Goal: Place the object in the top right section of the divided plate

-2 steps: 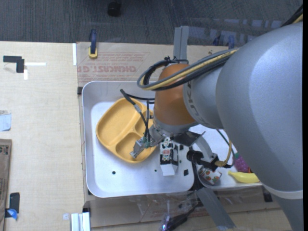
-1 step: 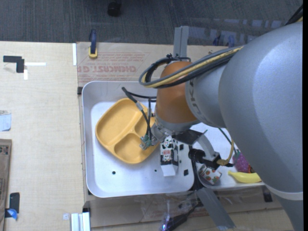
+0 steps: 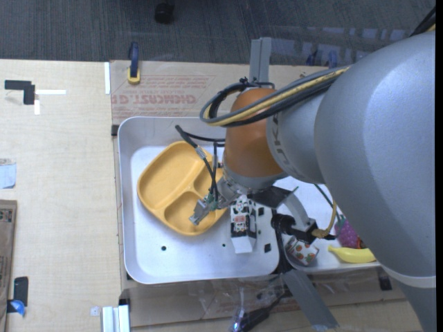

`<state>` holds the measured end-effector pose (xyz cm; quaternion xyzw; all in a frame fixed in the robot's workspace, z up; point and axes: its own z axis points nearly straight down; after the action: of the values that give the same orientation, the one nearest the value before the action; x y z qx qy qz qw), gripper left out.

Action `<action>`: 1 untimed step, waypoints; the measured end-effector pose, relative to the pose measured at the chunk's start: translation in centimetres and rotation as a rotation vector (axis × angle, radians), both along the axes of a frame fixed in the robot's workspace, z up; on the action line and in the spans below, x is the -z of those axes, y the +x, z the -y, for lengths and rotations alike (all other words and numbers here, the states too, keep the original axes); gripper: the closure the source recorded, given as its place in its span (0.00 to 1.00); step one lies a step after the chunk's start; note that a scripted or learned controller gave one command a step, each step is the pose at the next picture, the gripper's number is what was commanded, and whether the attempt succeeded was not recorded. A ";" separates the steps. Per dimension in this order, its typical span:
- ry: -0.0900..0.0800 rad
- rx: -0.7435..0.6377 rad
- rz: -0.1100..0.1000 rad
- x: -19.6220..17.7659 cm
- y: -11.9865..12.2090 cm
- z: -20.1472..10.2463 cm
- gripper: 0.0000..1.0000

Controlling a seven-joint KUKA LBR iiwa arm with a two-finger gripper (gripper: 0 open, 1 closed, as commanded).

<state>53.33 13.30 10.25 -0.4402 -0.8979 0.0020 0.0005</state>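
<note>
A yellow divided plate [image 3: 168, 182] lies tilted in the left white bin [image 3: 129, 206]. On the plate's lower right rim sits a small grey-green object [image 3: 203, 210]. My gripper [image 3: 241, 229] hangs just right of that rim, over the bin floor, about a hand's width from the object. The orange wrist band [image 3: 250, 144] and the grey arm cover the plate's right edge and most of the right bin.
In the right bin, under the arm, lie a yellow banana [image 3: 354, 254], a purple item [image 3: 348, 233] and a small round dish [image 3: 302, 252]. A cardboard sheet [image 3: 173, 92] sits behind the bins. A wooden bench top [image 3: 55, 185] lies to the left.
</note>
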 end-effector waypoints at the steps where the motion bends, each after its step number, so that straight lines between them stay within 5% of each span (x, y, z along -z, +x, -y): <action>1: 0.002 -0.005 0.003 -2.6 0.1 0.9 0.00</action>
<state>53.43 12.41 12.87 -0.4377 -0.8991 0.0007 -0.0005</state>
